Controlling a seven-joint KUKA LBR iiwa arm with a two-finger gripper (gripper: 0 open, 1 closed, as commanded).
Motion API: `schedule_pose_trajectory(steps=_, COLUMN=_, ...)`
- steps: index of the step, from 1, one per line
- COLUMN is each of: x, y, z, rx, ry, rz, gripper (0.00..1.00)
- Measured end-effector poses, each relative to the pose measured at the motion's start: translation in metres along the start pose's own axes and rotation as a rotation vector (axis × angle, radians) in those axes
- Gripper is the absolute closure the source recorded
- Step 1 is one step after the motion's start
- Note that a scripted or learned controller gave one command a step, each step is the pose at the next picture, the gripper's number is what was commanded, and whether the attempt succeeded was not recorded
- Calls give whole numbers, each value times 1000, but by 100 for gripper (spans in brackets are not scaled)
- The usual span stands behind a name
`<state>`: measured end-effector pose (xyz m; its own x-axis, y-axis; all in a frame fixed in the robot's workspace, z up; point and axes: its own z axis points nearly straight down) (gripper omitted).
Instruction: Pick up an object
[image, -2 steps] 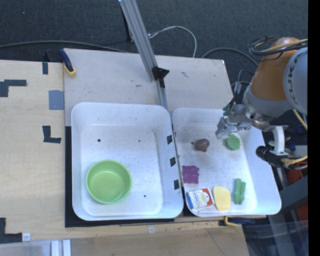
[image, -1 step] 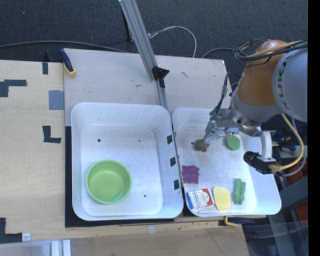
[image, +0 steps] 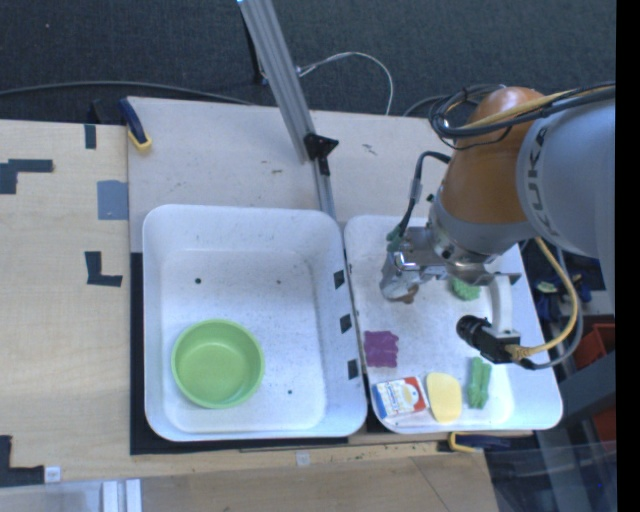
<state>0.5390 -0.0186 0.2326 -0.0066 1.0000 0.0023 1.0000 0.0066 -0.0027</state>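
Altogether: two white bins (image: 155, 300), one green bowl (image: 217, 363), one purple block (image: 381, 348), one yellow piece (image: 444, 397), one carton (image: 398, 397), label unreadable; gripper (image: 402, 286) state unclear.

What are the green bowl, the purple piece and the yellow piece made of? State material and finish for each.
Green bowl: probably moulded plastic, smooth with a soft sheen; uniform colour, even rim.
Purple piece: looks like matte foam or sponge; dull surface, rough edges, though too small to be sure.
Yellow piece: likely smooth plastic or rubber; rounded outline, even colour, faint gloss.
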Motion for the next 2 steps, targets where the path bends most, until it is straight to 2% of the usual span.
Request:
schedule_pose_trajectory(steps=1, x=51, y=-21, z=-2, rx=1, ry=0, rz=0, gripper=100)
schedule_pose_trajectory(steps=2, x=113, y=-28, z=-5, rx=0, ry=0, rz=-2, gripper=100)
